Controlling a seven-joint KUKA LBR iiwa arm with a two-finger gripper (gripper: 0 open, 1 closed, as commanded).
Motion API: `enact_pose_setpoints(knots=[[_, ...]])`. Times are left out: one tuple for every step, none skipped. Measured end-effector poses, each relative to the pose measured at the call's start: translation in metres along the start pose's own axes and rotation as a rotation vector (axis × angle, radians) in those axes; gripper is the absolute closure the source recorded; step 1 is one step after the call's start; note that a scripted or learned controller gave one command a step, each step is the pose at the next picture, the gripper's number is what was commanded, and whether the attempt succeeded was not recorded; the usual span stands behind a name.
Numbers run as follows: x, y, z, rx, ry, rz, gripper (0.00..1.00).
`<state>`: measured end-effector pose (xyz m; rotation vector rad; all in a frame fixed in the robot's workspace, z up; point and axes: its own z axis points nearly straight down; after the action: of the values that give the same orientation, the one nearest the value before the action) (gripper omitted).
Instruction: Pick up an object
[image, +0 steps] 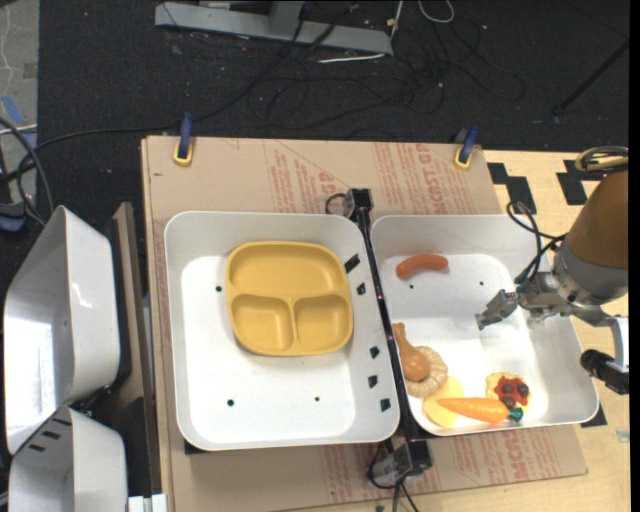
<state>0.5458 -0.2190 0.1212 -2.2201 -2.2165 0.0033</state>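
Camera view, single overhead frame. The desk (300, 160) carried two shallow white bins side by side. The left bin (200, 400) held a yellow divided plate (290, 298) lying flat in its upper half. The right bin (560, 400) held four food items: a sausage (422, 265) near the far wall; a drumstick (415, 360) against the divider between the bins; a carrot (472, 408) lying across a pale yellow piece (445, 395) at the near edge; and a small pizza slice (508, 388) just right of the carrot tip. The arm (600, 235) entered from the right, and the end effector (497, 308) sat over the right bin, above bare floor in the bin's middle, pointing left. State of the end effector: cannot tell whether spread or pressed together, as the tip appeared only as a small dark wedge; nothing was seen pinched in it. Relative positions: the sausage lay up and to the left of the end effector, apart from it; the drumstick lay down and left, apart; the pizza slice and carrot lay below it toward the near wall, near but not touching.
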Motion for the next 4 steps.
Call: enact_pose_setpoints(knots=[[0.000,0.002,-0.014,-0.006,-0.002,-0.001,1.00],[-0.001,0.004,-0.056,-0.009,-0.004,-0.004,1.00],[-0.001,0.005,-0.088,-0.009,-0.004,-0.004,1.00],[0.051,-0.004,-0.102,-0.004,0.000,-0.008,1.00]])
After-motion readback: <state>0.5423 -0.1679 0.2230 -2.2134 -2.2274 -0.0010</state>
